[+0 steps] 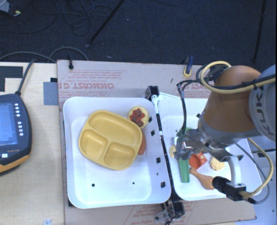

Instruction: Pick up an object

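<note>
Claw (185,146), grip unclear, hovers in right bin's (176,193) left edge over green stick (183,170): probably light, stiff; grasp mid-length.

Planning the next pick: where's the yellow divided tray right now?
The yellow divided tray lies in the left bin, beside a red-topped round toy at its upper right.
</note>
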You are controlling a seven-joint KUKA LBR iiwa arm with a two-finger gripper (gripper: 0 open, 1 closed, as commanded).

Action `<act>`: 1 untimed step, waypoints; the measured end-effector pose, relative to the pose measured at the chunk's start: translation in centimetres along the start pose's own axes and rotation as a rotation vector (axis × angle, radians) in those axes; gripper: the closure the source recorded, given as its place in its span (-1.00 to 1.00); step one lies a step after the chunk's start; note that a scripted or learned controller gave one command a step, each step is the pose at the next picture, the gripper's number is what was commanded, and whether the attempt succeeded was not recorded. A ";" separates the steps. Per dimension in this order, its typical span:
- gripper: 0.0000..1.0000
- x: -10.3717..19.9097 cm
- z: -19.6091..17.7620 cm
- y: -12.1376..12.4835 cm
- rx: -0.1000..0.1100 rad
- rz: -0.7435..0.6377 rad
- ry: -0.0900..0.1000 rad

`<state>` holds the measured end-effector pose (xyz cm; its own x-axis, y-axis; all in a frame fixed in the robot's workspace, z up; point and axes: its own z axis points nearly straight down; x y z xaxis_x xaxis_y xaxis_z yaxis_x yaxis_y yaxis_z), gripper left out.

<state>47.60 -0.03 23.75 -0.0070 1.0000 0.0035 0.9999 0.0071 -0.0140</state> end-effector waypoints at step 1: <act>1.00 5.3 -8.9 -0.1 -0.018 0.000 -0.001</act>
